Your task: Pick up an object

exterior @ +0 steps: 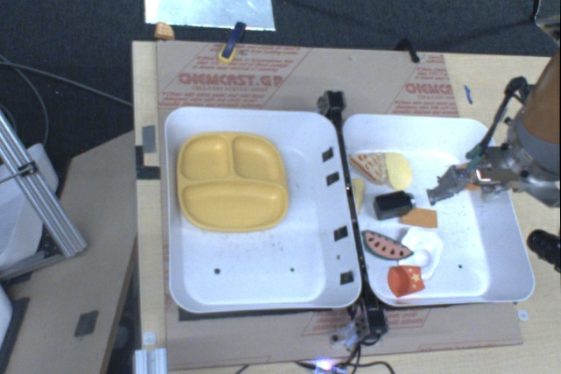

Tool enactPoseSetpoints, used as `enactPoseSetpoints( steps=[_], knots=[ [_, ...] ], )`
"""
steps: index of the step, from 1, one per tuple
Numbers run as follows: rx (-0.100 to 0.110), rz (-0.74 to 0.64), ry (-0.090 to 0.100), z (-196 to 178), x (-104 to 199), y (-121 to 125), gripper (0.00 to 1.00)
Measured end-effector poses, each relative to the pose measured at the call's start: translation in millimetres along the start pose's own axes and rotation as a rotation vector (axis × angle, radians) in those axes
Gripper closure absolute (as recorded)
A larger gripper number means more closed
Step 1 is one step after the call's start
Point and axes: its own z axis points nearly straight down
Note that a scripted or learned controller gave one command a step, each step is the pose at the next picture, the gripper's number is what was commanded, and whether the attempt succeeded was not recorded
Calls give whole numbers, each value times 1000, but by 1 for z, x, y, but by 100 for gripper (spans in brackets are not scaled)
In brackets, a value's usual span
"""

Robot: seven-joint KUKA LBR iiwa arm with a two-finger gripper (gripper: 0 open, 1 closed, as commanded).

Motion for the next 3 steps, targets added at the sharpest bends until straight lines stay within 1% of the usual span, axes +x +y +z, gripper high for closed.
enactPoseSetpoints(
  steps=[1,2,3],
  knots=[
    [-6,-8,1,-47,50,34,0],
    [5,4,-1,73,7,58,0],
    [4,-2,1,153,28,80,0]
  ],
)
